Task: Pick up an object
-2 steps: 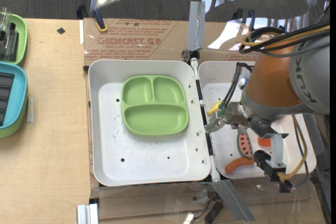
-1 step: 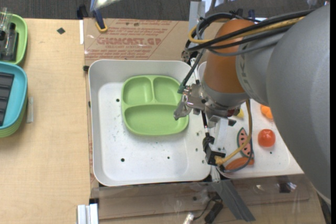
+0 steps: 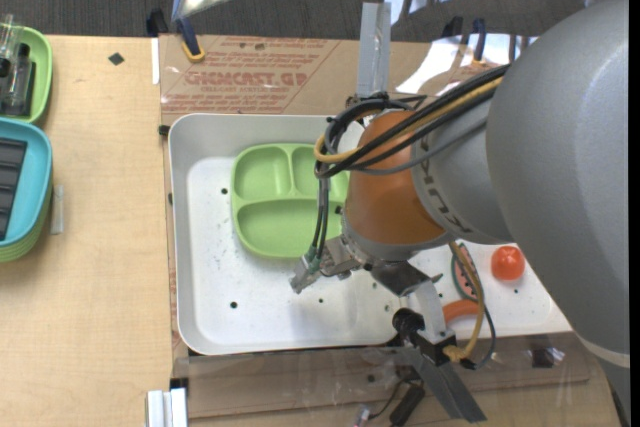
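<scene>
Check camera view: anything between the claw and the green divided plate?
Nothing. In the camera view the claw sits just past the lower right edge of the green divided plate. That short stretch is bare white bin floor.

Grey arm [image 3: 560, 165] reaching in from right, end effector [image 3: 318, 272] lowered

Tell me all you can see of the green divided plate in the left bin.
The green divided plate is pale lime and looks like matte plastic, with rounded corners and raised ridges splitting it into compartments: one wide section nearer the camera and smaller ones behind. It lies flat on the floor of the white bin, toward the far side. The arm's orange band hides its right part. Its visible compartments hold nothing.
</scene>
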`<state>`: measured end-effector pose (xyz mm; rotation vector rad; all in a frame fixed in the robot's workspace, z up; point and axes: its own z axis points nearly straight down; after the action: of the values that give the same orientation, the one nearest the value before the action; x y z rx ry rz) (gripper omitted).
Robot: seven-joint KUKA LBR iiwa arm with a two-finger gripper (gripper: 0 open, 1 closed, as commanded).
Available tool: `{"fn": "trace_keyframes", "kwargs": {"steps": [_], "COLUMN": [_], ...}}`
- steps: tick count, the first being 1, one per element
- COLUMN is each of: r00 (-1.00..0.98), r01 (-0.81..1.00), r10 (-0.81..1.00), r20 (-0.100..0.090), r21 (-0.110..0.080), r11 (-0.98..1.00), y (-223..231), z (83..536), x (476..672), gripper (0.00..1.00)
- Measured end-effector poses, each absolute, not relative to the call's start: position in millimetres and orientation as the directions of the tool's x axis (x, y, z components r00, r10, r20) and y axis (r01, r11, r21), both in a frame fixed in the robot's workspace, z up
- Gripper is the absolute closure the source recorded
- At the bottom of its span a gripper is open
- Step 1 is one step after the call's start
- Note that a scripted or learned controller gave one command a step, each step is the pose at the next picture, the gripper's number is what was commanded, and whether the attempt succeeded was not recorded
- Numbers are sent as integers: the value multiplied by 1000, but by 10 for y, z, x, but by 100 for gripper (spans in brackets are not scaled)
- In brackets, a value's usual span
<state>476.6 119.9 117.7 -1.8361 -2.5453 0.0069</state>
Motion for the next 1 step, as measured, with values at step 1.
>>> {"fn": "trace_keyframes", "kwargs": {"steps": [1], "r00": [-468], "r01": [884], "r10": [884], "r20": [-1], "r21": [-3], "r11": [468], "y": [2022], "z": [2165], "x": [4775], "gripper": [0]}}
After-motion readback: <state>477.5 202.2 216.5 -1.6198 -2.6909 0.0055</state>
